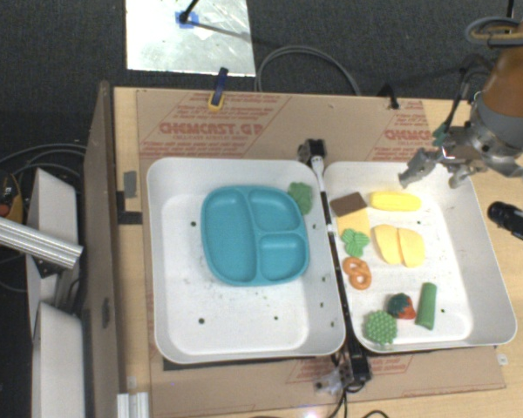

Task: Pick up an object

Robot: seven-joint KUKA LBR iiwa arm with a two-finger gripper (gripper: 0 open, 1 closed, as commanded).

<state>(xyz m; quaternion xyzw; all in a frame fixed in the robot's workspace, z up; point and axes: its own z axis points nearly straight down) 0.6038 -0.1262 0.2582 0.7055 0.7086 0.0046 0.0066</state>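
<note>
While the gripper (436, 168) hangs open and empty over the right bin (488, 268) back edge, nothing is held. Nearest target: yellow banana-like piece (394, 201), just below-left of the fingertips, long axis across the bin. Farther out along that line: brown block (348, 204), then pretzel (358, 273).

We read faint red print, "CHEMCAST", followed by letters like "GP", on the brown paper-faced sheet (244, 116) under the bins, far left. The same red print repeats at far right, partly cut off. Nothing else legible.
</note>
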